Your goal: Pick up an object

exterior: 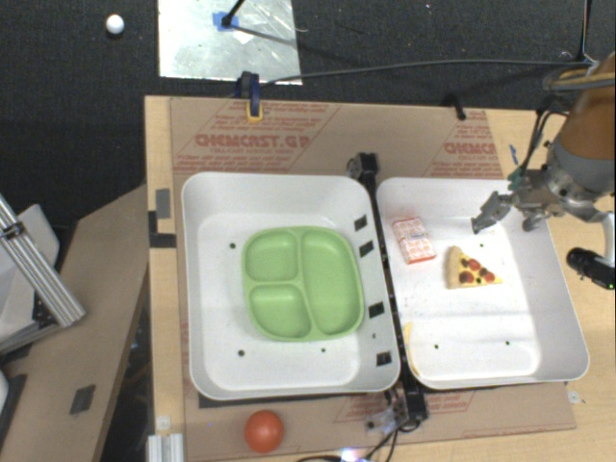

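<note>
Looking down on both bins, I see the gripper (508,212) at the upper right of the frame, over the right bin (500,354), near its upper right corner. Its two fingers are spread apart, nothing between them. One fingertip (481,222) points down-left toward the middle of that bin; the other sits just right of it.

Candidate objects in the right bin: a toy pizza slice (470,269), lying flat, just below and left of the fingers, apart from them. A small pink-and-white packet (413,240) lies near the bin's upper left, close to the pizza slice but not touching.

I note the left bin (217,354) holds a green divided plate (301,282) with three compartments, roughly centred. An orange ball (264,430) sits on the board outside, below the left bin. A white ball (115,24) sits at upper left of the frame.
</note>
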Motion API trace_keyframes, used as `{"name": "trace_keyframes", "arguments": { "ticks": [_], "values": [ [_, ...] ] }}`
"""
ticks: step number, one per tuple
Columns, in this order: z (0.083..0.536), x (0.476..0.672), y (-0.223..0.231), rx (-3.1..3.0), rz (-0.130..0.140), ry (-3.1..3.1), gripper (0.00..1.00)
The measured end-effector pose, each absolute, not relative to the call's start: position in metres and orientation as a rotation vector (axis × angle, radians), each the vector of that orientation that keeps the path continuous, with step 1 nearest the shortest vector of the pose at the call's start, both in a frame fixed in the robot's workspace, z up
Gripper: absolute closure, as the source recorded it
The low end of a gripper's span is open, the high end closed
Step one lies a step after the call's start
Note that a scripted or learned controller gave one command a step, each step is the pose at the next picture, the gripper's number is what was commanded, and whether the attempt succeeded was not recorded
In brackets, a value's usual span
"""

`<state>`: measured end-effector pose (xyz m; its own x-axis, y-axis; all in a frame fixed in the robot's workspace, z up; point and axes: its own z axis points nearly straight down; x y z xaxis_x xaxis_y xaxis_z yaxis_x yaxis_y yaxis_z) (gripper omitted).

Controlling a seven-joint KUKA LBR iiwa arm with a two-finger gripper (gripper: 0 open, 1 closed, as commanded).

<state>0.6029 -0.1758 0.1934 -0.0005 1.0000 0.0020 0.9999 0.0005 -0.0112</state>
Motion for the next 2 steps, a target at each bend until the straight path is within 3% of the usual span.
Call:
{"name": "trace_keyframes", "arguments": {
  "ticks": [1, 2],
  "values": [
    [0.201, 0.606, -0.175, -2.219, -0.001, -2.226, 0.0],
    [0.158, 0.608, -0.17, -2.214, 0.001, -2.228, 0.0]
  ]
}}
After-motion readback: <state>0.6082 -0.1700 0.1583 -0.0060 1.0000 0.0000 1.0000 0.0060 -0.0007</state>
